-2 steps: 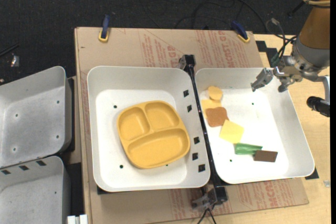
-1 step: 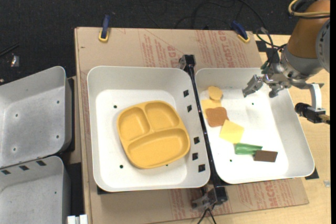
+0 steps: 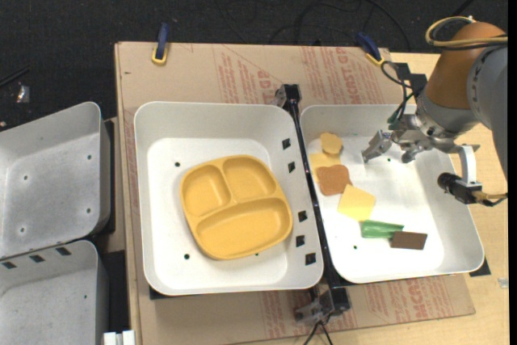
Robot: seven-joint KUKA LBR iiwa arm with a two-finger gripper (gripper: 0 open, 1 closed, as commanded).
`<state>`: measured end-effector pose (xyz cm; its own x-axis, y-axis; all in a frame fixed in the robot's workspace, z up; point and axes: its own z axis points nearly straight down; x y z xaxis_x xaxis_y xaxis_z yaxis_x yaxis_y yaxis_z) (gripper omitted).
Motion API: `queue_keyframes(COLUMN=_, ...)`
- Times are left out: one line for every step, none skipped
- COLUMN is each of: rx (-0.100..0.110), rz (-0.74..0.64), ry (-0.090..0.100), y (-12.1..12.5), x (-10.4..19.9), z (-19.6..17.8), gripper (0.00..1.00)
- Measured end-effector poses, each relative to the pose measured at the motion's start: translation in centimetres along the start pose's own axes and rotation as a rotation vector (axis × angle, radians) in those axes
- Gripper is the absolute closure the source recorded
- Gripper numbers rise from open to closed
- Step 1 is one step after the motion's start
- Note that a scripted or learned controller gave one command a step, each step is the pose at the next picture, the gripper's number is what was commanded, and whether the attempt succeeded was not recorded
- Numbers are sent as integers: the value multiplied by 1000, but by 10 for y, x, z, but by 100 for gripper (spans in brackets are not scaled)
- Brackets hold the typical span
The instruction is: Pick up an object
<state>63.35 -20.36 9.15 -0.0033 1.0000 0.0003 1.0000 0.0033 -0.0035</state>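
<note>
The right bin (image 3: 452,250) holds several small items. A small orange-yellow piece (image 3: 330,144) lies near its back left, with a brown round piece (image 3: 333,178) just in front of it. A pale yellow square (image 3: 355,203), a green stick (image 3: 380,229) and a dark brown bar (image 3: 409,240) sit further forward. My gripper (image 3: 386,155) hangs over the back of this bin, to the right of the orange-yellow piece and apart from it. It is open, with nothing between its fingers (image 3: 370,152).
The left bin (image 3: 157,174) carries a yellow divided plate (image 3: 236,206). A black divider (image 3: 305,182) runs between the bins. Grey metal trays (image 3: 48,174) lie off the bench to the left. Blue clamps (image 3: 161,43) grip the board's back edge.
</note>
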Motion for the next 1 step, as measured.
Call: queue_keyframes(rx=-7, rz=-1, ry=-2, y=2, x=0, z=-14, gripper=100)
